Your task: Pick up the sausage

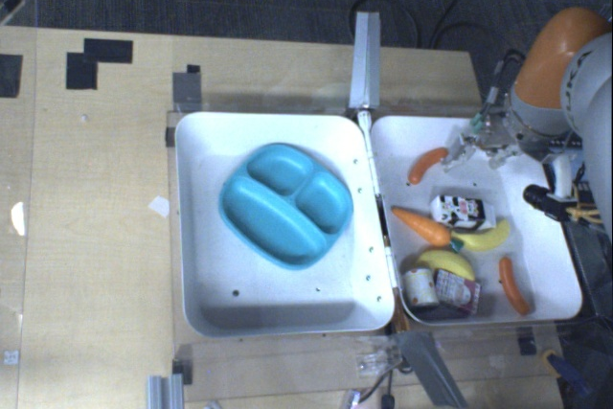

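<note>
Our gripper [476, 147] hangs at the frame's upper right, fingers apart and empty, just right of the sausage [426, 165] in the right bin [546, 302]; we should straddle its narrow width before closing.

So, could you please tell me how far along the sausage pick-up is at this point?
Nothing looks done yet: one sausage lies at the back of the right bin and another sausage near its front right corner. In hand: the claw sits just right of the back one, not holding it. Left: gripping and lifting.
</note>
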Robot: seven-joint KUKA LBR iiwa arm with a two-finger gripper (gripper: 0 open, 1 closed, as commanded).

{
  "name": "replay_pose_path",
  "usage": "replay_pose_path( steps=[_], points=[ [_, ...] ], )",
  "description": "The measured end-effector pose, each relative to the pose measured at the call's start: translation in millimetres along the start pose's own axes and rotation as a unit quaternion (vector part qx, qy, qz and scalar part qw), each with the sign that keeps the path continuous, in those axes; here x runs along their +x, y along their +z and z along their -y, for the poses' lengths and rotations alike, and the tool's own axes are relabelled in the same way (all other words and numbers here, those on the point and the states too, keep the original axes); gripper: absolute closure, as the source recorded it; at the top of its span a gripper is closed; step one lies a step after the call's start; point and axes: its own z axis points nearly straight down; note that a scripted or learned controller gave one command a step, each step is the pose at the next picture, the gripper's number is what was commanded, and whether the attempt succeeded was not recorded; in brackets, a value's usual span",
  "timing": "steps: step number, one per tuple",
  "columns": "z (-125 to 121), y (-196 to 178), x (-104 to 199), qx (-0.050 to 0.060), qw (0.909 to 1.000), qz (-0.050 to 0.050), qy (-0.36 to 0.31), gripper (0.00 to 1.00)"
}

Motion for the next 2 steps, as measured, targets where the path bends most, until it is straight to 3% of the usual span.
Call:
replay_pose_path(
  steps=[1, 2],
  points=[
    [-4, -1, -12, 0.006, 0.9907, -0.004, -0.136, 0.0],
    [-7, -1, 40, 0.004, 0.9857, 0.003, -0.168, 0.0]
  ],
)
